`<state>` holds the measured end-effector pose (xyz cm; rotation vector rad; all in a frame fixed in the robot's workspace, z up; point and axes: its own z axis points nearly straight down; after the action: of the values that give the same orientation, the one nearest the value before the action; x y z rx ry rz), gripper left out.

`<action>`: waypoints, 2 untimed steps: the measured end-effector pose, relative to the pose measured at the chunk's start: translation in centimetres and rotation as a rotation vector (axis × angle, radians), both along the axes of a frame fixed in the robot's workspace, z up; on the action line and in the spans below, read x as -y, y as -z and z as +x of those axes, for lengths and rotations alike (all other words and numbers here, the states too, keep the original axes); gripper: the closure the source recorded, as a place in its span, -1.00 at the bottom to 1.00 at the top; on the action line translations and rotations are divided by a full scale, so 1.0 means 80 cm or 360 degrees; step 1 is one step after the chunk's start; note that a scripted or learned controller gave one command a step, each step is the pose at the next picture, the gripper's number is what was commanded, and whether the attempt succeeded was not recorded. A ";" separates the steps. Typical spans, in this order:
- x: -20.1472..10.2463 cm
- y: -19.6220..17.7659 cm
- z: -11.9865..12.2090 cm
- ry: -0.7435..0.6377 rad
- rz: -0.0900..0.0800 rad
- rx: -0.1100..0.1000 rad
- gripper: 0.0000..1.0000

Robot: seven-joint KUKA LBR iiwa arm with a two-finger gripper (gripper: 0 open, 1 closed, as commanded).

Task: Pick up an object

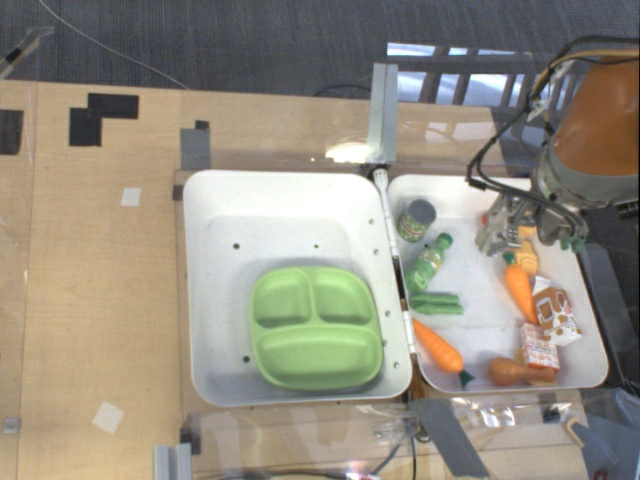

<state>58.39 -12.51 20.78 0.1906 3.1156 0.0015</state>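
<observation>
Although the task names no one object, the things on offer all lie in the right bin (597,368), and the gripper (503,236) hangs over that bin's far right part, just above the upper end of an orange carrot (518,290). Whether its metal fingers stand apart or together cannot be told, since they are small, glinting and partly merged with a yellowish item (524,261) beneath them whose kind is hard to make out. Counted, the bin holds two orange carrots, the second one (437,345) lying near the front left; one small can (416,219); one green bottle (428,262); one flat green piece (435,303) beside the bottle; two small printed cartons (553,313) at the right, one above the other; and one brownish, pear-like item (512,371) at the front. The can, bottle and green piece lie well to the left of the gripper. The grey arm (598,128), with its orange band, is cut off at the right edge. The left bin (215,208) holds one green divided plate (315,326), and both bins sit on the table (90,298).
</observation>
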 end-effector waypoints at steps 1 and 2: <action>0.036 -0.090 0.042 -0.0224 -0.0007 -0.0009 1.00; 0.101 -0.116 0.079 -0.0784 -0.0016 -0.0011 1.00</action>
<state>64.71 -20.59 30.08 -0.5759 3.0748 -0.0071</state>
